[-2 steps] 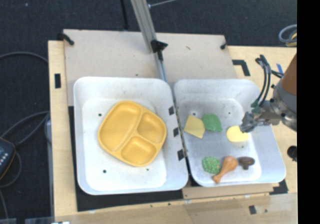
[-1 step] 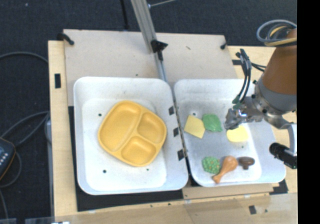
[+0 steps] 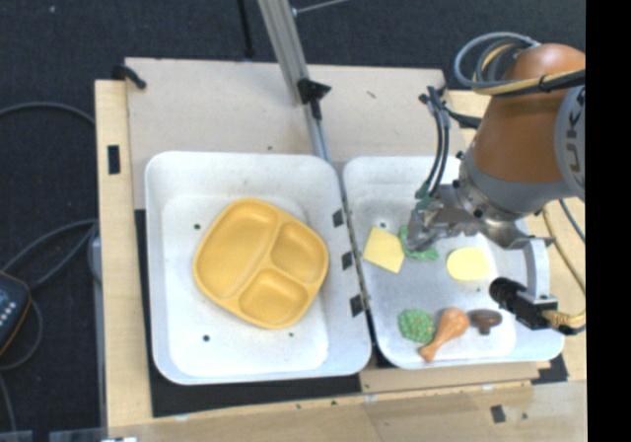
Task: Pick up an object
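Hand (image 3: 422, 239) low in the right bin (image 3: 389, 184), over a small green piece (image 3: 424, 253) beside a yellow wedge (image 3: 384, 251). Finger state: cannot tell. Green piece judged light, soft, irregular; best pinched across its narrow middle.

Scanning for anything to read, and there's very little. On the arm (image 3: 527, 124), at the right side of its grey housing just beside the orange band, parts of large dark letters show, cut off at the frame's edge, too partial to read as a word. No print, label or number can be made out on the yellow divided plate (image 3: 260, 261), nor on the walls of the left bin (image 3: 168, 184) or the right bin (image 3: 380, 179).
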Tool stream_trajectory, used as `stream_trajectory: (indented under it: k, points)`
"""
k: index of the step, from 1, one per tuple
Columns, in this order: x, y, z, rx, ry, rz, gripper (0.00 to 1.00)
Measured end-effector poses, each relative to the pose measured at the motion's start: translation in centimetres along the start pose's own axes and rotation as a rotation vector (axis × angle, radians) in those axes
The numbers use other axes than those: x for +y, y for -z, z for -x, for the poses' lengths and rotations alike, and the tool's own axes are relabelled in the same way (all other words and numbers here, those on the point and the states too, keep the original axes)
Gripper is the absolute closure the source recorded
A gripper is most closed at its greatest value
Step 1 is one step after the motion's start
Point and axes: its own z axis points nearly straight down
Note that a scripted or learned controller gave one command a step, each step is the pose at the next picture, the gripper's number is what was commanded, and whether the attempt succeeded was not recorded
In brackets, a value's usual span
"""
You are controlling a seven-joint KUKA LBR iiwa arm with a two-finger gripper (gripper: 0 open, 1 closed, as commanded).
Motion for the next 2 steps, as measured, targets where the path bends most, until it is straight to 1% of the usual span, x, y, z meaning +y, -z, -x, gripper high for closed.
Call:
stream_trajectory:
  k: [1, 2]
  points:
    - [0.9, -0.1, -4.3, -0.001, -0.002, -0.002, 1.0]
    - [1.4, -1.7, -9.0, -0.001, -0.003, -0.005, 1.0]
